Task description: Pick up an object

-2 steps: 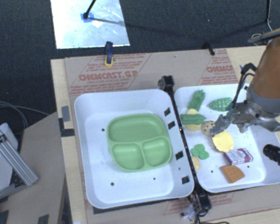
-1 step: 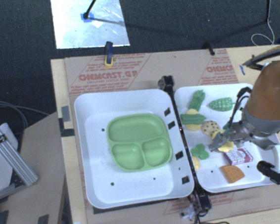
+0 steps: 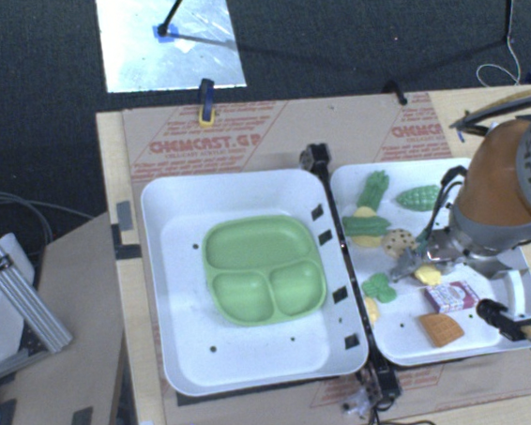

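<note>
The gripper (image 3: 413, 265) is lowered into the right bin (image 3: 506, 342), its tip seen among the toy foods. A small yellow piece (image 3: 429, 275) lies just beside it, toward the arm, a speckled cookie (image 3: 398, 239) just beyond. Whether the fingers are spread cannot be told; apparently nothing is held.

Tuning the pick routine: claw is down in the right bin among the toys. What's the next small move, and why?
Probably a short straight descent, then close. The claw sits low in the right bin, over the gap between the speckled round piece and the yellow piece, and nothing shows held in it. Items crowd close, so a sideways sweep would likely just push them. Whether it is open can't be read here.
</note>
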Motion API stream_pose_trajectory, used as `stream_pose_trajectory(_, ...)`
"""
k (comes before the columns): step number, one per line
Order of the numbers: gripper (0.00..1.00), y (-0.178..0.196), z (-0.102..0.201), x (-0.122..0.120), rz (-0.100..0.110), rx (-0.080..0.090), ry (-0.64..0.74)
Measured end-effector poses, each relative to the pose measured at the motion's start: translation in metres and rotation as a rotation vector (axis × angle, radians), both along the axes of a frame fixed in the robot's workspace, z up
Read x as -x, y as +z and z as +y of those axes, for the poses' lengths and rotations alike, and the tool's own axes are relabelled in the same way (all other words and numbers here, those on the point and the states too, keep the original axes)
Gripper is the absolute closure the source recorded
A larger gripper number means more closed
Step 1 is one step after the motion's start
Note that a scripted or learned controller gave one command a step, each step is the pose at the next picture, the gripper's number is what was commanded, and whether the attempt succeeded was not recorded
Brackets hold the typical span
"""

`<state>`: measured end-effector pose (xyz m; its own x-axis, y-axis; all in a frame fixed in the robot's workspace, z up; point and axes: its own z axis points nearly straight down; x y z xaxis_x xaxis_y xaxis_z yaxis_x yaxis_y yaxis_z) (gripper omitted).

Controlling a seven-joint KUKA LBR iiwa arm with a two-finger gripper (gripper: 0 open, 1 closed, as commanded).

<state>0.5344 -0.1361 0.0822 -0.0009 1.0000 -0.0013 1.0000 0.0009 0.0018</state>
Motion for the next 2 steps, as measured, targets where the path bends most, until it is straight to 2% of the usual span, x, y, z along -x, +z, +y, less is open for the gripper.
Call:
stream_pose_trajectory(1,1.00,0.013,0.001,0.000,-0.002,-0.001,0.000)
stream_pose_trajectory(2,1.00,0.107,0.071,0.033,-0.003,-0.004,0.008)
